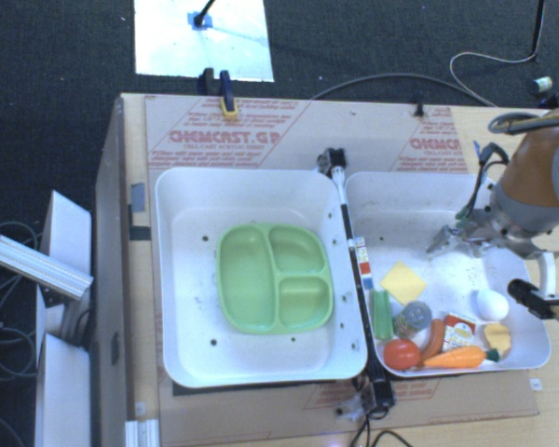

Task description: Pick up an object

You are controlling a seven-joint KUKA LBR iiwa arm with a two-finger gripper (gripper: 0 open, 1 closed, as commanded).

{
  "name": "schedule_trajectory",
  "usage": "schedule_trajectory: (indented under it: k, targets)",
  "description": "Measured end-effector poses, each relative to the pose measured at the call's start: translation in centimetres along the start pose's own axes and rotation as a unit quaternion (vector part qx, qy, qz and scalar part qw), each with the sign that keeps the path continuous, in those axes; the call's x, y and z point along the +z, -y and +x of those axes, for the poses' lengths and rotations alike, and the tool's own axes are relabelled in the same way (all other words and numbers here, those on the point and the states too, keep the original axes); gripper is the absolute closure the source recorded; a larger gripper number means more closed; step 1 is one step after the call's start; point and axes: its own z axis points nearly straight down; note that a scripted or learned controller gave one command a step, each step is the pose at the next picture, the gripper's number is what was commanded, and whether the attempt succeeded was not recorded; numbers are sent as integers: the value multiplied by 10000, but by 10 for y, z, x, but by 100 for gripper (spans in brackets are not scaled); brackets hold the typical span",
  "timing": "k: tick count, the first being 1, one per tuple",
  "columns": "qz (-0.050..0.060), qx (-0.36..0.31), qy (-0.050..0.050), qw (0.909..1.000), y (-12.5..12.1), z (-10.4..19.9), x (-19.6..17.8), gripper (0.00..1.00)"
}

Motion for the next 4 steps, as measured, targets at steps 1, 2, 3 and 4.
schedule_trajectory:
  k: [1,2,3,4]
  targets:
    - [-9,-7,-5,10000,54,47,-76,0]
    - [-1,5,-5,10000,103,78,0,0]
    - [-5,-3,-4,10000,52,80,0,0]
    - [-11,-3,-1,10000,93,86,-114,0]
